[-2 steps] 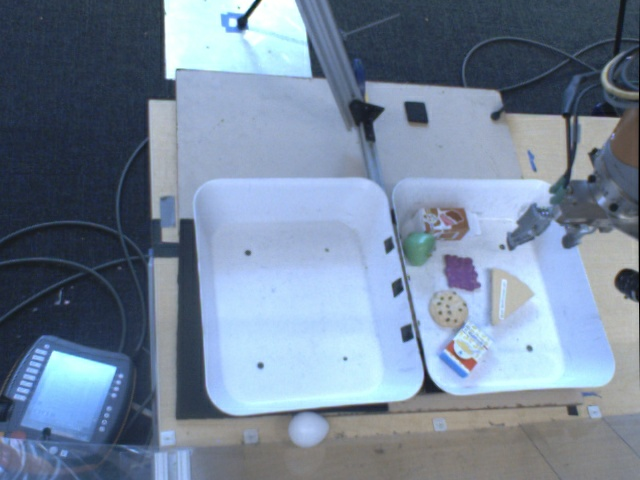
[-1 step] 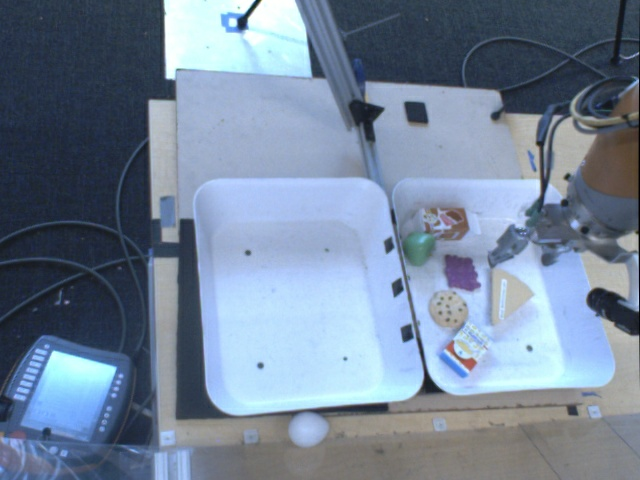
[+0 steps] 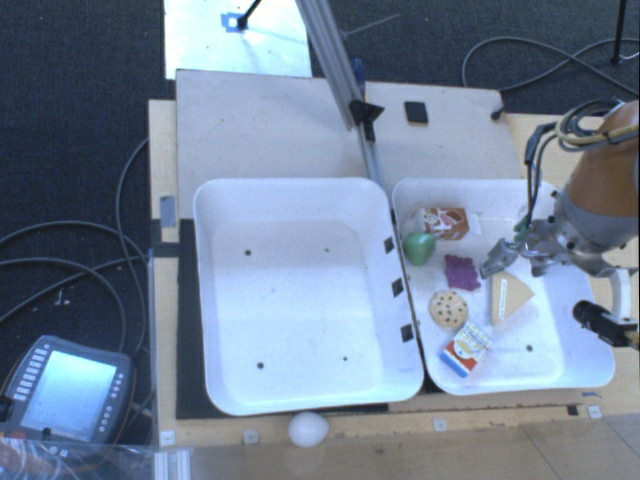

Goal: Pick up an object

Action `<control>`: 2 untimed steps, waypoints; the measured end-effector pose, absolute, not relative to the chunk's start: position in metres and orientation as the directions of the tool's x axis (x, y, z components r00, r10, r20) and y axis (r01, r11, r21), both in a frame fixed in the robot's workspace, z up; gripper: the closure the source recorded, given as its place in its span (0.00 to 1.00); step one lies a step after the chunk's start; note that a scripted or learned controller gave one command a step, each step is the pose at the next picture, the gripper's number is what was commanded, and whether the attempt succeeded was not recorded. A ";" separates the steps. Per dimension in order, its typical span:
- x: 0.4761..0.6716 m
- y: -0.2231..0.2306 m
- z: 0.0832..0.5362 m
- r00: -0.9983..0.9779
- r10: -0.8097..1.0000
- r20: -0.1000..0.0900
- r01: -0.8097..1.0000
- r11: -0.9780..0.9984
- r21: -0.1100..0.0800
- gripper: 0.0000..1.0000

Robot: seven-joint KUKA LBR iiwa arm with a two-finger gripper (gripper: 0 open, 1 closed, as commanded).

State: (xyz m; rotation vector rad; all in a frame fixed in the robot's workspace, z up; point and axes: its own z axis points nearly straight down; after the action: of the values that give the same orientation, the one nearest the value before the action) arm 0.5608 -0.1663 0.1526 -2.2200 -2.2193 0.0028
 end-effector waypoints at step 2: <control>0.559 -0.159 0.120 0.000 1.000 0.000 1.000 0.000 0.002 1.00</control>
State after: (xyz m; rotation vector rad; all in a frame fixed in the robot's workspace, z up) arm 0.5587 -0.1591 0.1200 -2.2224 -2.2228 -0.0017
